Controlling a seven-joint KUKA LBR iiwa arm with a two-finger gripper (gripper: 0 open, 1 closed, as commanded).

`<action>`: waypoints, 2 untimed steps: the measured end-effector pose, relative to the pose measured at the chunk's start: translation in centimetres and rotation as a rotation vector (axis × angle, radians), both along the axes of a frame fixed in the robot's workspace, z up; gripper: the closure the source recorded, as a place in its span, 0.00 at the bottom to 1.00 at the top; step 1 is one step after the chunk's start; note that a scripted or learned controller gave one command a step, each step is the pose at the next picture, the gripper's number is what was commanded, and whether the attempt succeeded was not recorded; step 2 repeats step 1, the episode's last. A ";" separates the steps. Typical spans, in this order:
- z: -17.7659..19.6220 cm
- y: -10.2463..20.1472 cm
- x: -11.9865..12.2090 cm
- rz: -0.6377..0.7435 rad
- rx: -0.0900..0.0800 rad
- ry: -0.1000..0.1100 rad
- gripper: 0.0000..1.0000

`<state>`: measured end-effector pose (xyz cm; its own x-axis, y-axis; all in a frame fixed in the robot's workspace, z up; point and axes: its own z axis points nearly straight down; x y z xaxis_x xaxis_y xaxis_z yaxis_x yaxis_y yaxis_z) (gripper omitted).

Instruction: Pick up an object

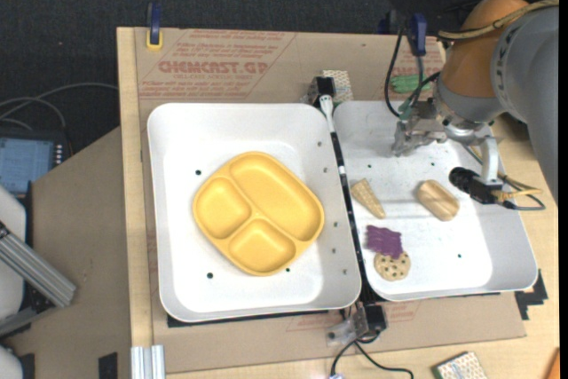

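Observation:
The right bin (497, 266) holds a tan wedge (367, 198), a tan bread roll (437, 199), a purple piece (384, 239) and a round chocolate-chip cookie (391, 265). My gripper (417, 138) hangs over the far part of this bin, beyond the wedge and the roll and apart from both. Nothing shows in its grasp. The grey arm with its orange band comes in from the upper right.
The left bin (169, 155) carries a yellow three-compartment plate (257, 211). The rims of the two bins meet along a dark seam (340, 182). Both bins sit on a cardboard sheet (213, 62) over the bench.

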<state>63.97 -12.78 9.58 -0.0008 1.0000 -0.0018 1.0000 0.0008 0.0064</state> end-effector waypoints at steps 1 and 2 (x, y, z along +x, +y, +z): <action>-0.1 0.0 0.0 0.000 0.000 0.001 0.00; -0.1 0.0 0.0 0.000 0.000 0.001 0.00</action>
